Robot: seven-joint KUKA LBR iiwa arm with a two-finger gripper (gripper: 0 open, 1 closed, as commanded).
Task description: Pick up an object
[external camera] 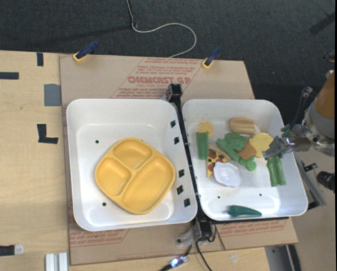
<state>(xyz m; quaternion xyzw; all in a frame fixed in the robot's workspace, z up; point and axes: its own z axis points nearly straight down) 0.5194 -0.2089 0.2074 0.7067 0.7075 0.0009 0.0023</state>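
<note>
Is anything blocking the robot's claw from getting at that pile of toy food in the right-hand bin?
Nothing visible blocks it. The gripper sits at the right bin's right side, right by the toy pile: the green stick lies just below it and the yellow piece just to its left. The bin's low rim is the only edge nearby.

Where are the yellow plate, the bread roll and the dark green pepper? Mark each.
yellow plate (135, 175), camera view, on the ridge where its compartments meet
bread roll (242, 126), camera view, its middle
dark green pepper (244, 211), camera view, its body
</note>
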